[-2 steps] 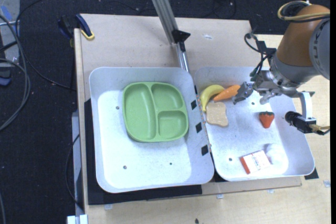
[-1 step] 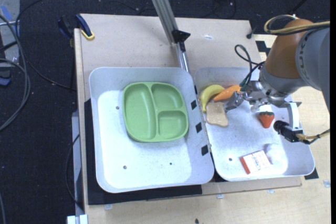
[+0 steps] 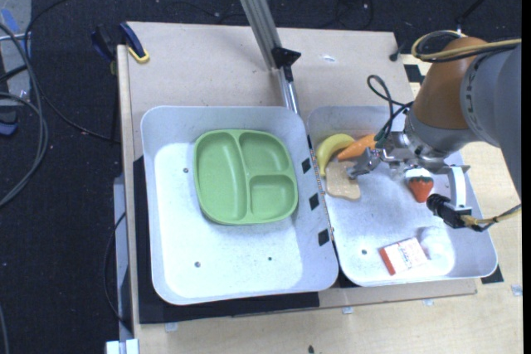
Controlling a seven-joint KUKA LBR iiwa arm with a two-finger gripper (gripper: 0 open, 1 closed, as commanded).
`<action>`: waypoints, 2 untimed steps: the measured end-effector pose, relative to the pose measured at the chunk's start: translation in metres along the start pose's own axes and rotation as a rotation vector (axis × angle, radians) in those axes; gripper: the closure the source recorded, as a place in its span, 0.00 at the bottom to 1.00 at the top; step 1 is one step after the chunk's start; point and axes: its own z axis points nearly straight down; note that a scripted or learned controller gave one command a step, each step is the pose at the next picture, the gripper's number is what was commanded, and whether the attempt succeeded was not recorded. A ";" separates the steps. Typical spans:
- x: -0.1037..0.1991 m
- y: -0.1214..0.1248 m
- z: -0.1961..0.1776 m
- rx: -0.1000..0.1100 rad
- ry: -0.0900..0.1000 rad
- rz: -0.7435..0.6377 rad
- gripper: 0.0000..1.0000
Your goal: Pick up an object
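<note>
Over the right-hand bin (image 3: 465,265), the grey arm (image 3: 489,99) reaches in from the right and holds its gripper (image 3: 362,168) low among a small cluster of toy food. Its tips sit just beside a tan bread-like piece (image 3: 343,189), with a banana (image 3: 333,147) and an orange carrot (image 3: 358,147) touching each other just above. Whether the gripper is spread or closed cannot be told at this size, and nothing is clearly seen between its tips.

A red strawberry-like piece (image 3: 421,187) lies under the wrist, and a small red-and-white box (image 3: 404,254) rests near the bin's front edge, well apart from the cluster. The left bin (image 3: 166,261) bears a green divided plate (image 3: 246,176).

The step in hand looks like the descent onto a target, probably the bread piece or the carrot. The next move calls for closing squarely on one item without nudging the crowded neighbours, then lifting straight up to check that the grasp took.
</note>
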 end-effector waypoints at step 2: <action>0.004 0.004 -0.077 -0.003 -0.001 -0.004 1.00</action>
